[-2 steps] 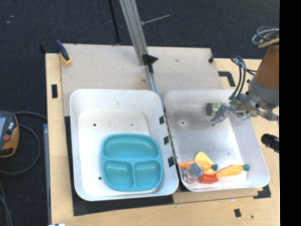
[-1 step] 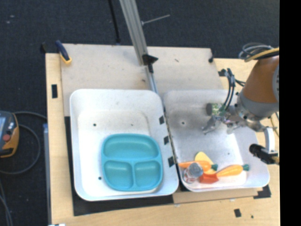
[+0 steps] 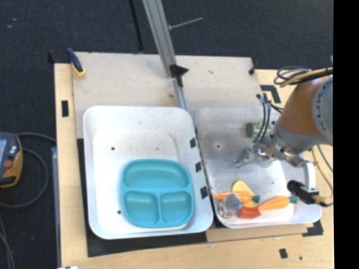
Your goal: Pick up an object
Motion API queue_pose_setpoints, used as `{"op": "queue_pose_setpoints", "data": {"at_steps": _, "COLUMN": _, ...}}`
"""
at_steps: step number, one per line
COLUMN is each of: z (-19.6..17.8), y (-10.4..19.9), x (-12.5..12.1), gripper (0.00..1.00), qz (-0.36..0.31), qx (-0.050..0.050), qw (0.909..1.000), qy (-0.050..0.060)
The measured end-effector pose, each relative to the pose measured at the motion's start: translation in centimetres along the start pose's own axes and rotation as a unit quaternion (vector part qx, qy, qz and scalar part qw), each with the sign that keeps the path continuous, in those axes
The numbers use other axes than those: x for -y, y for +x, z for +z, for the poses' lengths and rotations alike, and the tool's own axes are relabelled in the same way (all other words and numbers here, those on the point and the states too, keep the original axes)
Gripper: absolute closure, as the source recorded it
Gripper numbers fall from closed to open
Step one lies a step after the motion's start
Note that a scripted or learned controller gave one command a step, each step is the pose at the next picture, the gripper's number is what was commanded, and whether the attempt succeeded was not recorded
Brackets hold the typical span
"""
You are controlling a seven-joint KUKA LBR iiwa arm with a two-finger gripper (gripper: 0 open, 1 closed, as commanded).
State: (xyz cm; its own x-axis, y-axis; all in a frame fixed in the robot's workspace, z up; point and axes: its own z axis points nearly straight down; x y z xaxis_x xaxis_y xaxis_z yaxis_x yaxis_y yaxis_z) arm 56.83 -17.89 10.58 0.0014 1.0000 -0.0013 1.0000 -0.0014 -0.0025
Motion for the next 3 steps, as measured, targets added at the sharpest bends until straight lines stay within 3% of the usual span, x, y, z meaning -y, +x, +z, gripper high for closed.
{"op": "queue_pose_setpoints", "data": {"at_steps": 1, "z": -1.4, "y": -0.1, "x": -0.2, "gripper": 1.0, "qz": 0.002, "qx": 0.001, "qw": 1.0, "qy": -0.004}}
{"op": "queue_pose_setpoints", "data": {"at_steps": 3, "z": -12.5, "y": -1.1, "x": -1.2, "gripper": 1.0, "qz": -0.002, "qx": 0.001, "qw": 1.0, "qy": -0.005}}
